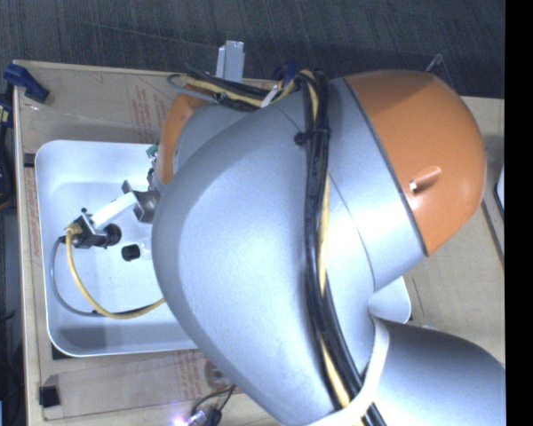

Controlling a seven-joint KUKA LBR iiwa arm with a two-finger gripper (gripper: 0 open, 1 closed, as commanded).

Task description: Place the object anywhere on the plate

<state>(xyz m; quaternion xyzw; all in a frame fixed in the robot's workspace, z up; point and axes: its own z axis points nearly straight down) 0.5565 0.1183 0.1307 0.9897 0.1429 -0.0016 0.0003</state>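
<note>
Reaching in from the right, the big grey arm [275, 256] hides much of the table [98, 100]. Its claw [147, 206] is over the left white bin [49, 176], and I cannot tell if it is open or closed. A small black object [131, 253] lies on the bin's floor, near the claw.
</note>
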